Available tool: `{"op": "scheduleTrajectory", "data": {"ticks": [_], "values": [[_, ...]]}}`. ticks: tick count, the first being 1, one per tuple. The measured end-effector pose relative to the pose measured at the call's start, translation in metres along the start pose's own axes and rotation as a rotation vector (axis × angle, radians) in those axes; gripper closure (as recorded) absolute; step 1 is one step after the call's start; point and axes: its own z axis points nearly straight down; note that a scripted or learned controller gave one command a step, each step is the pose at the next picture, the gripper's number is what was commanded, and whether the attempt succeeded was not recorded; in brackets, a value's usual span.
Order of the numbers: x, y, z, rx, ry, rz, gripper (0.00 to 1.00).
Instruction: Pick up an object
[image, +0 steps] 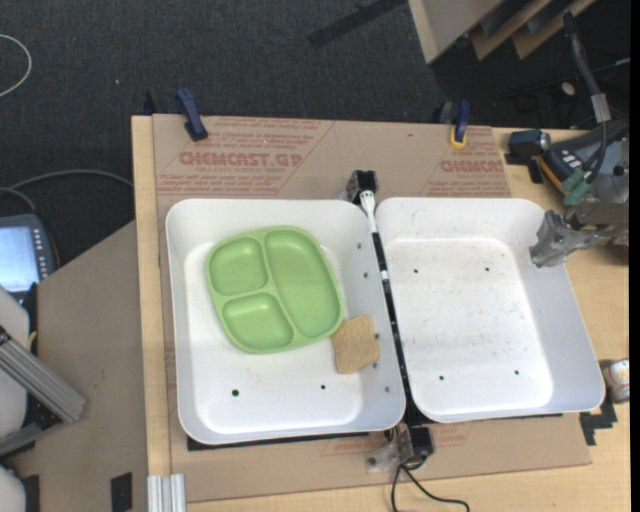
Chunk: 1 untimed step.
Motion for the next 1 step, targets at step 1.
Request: {"op": "scheduleTrajectory", "data": {"ticks": [1], "values": [[-0.0005,0.0223,-0.1437,-0.032,-0.005,0.0,1.0]]}}
